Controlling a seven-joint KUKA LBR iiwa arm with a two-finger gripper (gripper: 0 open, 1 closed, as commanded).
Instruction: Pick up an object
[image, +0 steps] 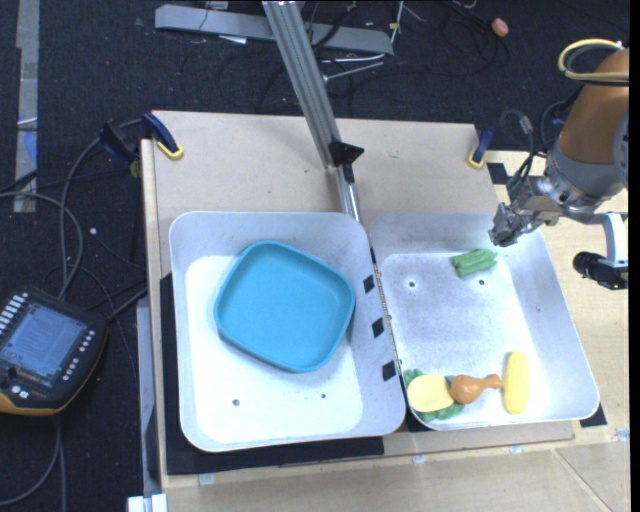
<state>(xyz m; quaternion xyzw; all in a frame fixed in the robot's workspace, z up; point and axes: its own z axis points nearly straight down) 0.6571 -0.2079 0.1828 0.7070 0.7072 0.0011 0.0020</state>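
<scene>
Arm: grey body with orange band is reaching in from the right, over the right bin's (560, 300) far corner.
Gripper (503, 232): is hanging above the bin's upper right area, tip pointing down and left; nothing is showing between its fingers.
Jaws: too dark and small to be telling how far open they are sitting.
Green object (473, 262): is lying on the bin floor just beside and below the gripper tip; contact cannot be told.
Near edge of right bin: yellow piece (430, 392), orange piece (470, 386) and yellow corn-like piece (516, 382) are lying in a row, well apart from the gripper.
Left bin (200, 250): is holding a blue square plate (285, 305), lying flat, turned at a slant.
</scene>
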